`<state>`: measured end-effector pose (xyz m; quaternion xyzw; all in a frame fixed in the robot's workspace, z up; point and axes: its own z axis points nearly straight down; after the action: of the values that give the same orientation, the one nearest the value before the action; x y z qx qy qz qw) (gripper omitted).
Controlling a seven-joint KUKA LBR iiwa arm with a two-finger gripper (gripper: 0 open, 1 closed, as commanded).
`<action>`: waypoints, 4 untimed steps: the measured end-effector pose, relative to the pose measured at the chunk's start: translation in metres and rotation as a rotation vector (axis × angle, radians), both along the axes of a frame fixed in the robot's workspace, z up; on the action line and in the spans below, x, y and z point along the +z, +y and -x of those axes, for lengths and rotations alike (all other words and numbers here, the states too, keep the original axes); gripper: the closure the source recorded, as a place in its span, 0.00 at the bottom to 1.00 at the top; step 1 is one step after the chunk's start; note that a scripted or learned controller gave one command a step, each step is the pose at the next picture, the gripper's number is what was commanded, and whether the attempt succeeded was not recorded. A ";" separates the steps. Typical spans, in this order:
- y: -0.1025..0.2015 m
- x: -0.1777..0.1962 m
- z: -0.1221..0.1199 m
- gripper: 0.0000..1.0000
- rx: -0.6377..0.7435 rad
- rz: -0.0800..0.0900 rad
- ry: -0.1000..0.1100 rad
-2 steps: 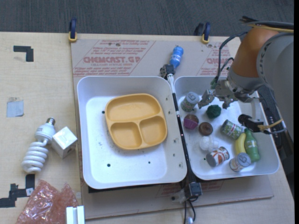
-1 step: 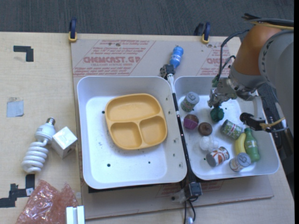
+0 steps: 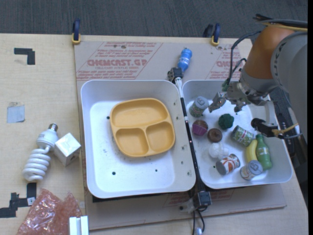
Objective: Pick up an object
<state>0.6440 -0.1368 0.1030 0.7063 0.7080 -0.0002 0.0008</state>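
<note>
My gripper [image 3: 226, 105] hangs over the far part of the right bin [image 3: 281, 177], fingers spread open with nothing between them. Just in front of it lies a dark green ball [image 3: 225, 121]. To its left stands a grey can [image 3: 198, 105]. Around these lie a purple ball [image 3: 199, 128], a brown ball [image 3: 214, 134], a green can [image 3: 242, 135], a white lump [image 3: 216, 151], a red and white can [image 3: 228, 164], a banana [image 3: 251, 151], a green bottle [image 3: 263, 153] and a blue-topped can [image 3: 253, 169].
The left bin [image 3: 93, 146] holds a yellow divided plate [image 3: 143, 127]. A blue bottle [image 3: 184, 60] lies behind the bins. On the bench at left are a spiral light bulb [image 3: 41, 155], a white cube [image 3: 67, 147] and a red mesh bag [image 3: 46, 214].
</note>
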 end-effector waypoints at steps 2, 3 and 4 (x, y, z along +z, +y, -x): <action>0.034 -0.009 0.045 0.00 -0.004 -0.001 0.001; -0.004 0.007 0.095 0.00 -0.004 -0.001 0.000; -0.015 -0.010 0.031 0.00 -0.001 0.000 0.000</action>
<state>0.6126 -0.1520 0.0927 0.7066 0.7076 0.0000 0.0007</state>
